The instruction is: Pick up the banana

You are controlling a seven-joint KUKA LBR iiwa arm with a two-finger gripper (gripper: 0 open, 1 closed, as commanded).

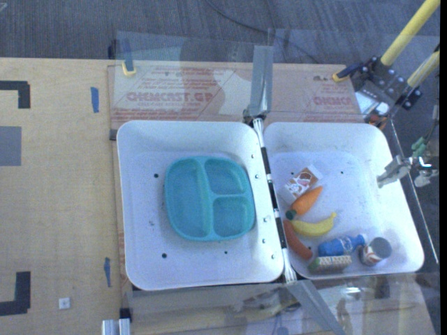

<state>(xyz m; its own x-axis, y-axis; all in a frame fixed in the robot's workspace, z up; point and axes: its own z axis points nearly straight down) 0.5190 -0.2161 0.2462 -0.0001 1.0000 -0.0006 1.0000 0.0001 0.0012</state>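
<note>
The yellow banana point(316, 223) lies in the right bin point(335, 142), in its lower left part, with its curve opening upward. An orange carrot point(307, 199) touches it from above and a second orange-red piece point(297, 241) lies just below left of it. My gripper point(401, 167) shows as a small grey shape at the bin's right rim. It is well to the right of the banana, apart from it, with nothing seen in it.
A blue can point(341, 245), a brown ridged item point(332, 262) and a small tin point(375, 251) line the right bin's front. A red-and-white packet point(302, 182) lies above the carrot. The left bin point(140, 152) holds a teal divided plate point(209, 198). Yellow-handled clamps point(391, 75) stand at the back right.
</note>
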